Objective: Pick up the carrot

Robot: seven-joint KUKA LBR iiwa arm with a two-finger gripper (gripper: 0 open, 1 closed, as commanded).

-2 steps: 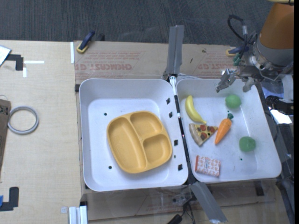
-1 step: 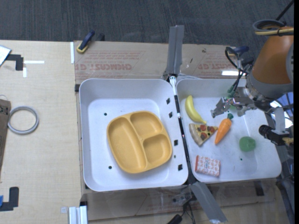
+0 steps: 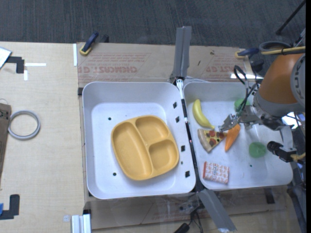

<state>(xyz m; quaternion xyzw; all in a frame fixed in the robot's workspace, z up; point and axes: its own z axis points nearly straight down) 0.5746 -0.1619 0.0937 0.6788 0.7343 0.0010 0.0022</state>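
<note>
One fixed camera looks down from above the bench at a slant; the two white bins sit side by side across the middle, the left bin and the right bin both seen whole; dark floor fills the top edge; bare benchtop runs to the left; the arm enters from the right; the distance is moderate.

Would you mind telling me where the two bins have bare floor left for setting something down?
The left bin has bare floor in a ring around the yellow divided plate, widest along its back and left. The right bin is crowded around the banana, pizza slice, carrot and gripper; bare floor remains between the cracker packet and green ball.
</note>
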